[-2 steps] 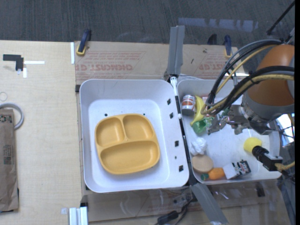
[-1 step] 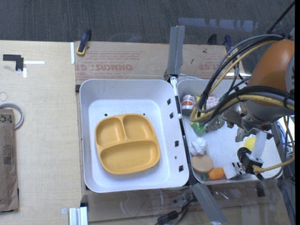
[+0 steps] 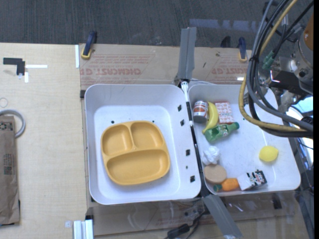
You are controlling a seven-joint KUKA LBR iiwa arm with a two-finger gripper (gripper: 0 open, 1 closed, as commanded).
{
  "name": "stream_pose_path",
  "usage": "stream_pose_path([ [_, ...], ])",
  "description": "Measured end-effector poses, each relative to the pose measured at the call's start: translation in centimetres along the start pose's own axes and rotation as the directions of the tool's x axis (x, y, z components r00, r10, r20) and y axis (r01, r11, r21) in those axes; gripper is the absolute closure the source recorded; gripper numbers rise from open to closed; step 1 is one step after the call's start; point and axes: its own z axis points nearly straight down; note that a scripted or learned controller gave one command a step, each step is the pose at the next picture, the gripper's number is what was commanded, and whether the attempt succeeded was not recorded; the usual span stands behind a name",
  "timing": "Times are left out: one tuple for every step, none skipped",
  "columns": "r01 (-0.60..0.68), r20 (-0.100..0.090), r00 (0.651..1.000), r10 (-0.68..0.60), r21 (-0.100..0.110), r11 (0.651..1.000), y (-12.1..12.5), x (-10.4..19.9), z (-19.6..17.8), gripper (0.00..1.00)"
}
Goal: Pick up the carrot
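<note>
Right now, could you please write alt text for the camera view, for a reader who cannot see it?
The carrot lies at the right bin's near edge, beside a round tan disc and a small carton. That bin also holds a banana, green bottle, can and yellow ball. The left bin holds a yellow divided plate.

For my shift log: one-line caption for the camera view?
Carrot lies at the right bin's near edge beside a tan disc; yellow plate in left bin.
</note>
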Motion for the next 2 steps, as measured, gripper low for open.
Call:
stream_pose_path([
  [-0.140, 0.000, 0.990, 0.140, 0.000, 0.990, 1.4, -7.1, -0.4, 0.00],
  [-0.232, -0.002, 0.973, 0.232, 0.002, 0.973, 1.6, -8.2, 23.8, 0.00],
])
